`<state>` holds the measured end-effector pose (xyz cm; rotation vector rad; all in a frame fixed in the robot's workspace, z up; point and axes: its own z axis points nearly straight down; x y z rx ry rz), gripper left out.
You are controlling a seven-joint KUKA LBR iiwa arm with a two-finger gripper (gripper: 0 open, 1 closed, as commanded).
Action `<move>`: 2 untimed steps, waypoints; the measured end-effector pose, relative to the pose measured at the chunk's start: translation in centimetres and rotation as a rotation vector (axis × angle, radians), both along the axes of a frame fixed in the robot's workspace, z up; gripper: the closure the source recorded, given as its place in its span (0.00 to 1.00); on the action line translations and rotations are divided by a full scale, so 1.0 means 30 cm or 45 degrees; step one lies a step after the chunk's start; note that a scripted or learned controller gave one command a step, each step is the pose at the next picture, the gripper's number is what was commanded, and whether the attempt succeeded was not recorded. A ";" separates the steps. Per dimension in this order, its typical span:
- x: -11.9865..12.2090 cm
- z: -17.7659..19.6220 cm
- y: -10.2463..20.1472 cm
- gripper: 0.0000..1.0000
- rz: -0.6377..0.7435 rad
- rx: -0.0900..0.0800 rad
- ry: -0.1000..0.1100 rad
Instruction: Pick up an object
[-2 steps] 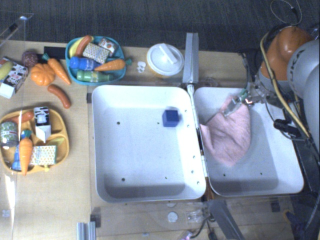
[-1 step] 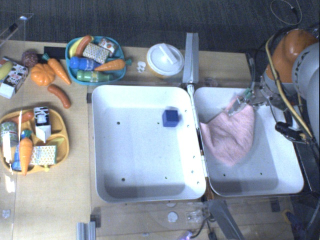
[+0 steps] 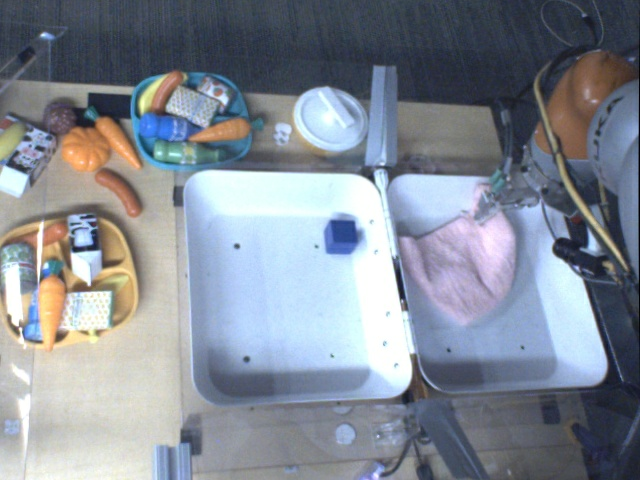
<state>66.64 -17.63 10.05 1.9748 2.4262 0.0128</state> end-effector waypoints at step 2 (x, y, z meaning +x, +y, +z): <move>0.012 0.348 0.345 1.00 0.202 0.001 0.014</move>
